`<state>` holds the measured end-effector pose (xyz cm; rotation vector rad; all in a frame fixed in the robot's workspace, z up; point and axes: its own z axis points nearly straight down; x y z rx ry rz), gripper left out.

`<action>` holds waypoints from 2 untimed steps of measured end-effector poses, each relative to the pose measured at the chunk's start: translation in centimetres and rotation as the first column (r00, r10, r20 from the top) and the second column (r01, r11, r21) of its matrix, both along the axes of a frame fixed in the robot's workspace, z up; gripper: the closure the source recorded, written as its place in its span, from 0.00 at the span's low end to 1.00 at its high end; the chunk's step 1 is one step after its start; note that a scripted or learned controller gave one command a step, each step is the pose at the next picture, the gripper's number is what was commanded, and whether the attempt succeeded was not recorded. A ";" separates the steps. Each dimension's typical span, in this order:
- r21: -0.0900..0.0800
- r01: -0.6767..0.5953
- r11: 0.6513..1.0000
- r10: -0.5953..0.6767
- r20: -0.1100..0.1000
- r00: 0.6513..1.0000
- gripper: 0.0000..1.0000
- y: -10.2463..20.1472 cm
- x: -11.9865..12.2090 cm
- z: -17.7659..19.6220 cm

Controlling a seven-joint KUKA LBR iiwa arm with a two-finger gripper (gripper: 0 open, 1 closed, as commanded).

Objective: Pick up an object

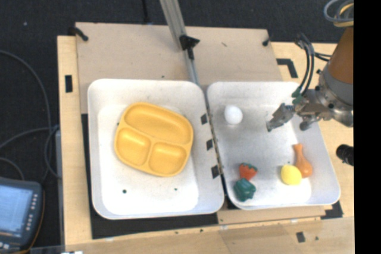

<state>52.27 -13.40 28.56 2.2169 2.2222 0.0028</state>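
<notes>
1 fixed camera looks down at a slant on both white bins (95,146).

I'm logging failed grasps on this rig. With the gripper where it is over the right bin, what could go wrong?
1. The gripper hangs over bare floor of the right white bin; closing here would likely catch nothing.
2. The round white ball may roll away if nudged.
3. The yellow lemon-shaped toy touches the orange carrot-shaped toy, so a grasp might jostle both.

hand (290,118) over right bin (262,98) | yellow tray (153,138) in left bin (107,187)
</notes>
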 end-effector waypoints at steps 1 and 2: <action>0.000 0.002 1.000 -0.002 0.000 1.000 0.00 0.0 0.0 0.0; 0.000 0.006 1.000 -0.006 -0.006 1.000 0.00 0.4 0.8 -4.7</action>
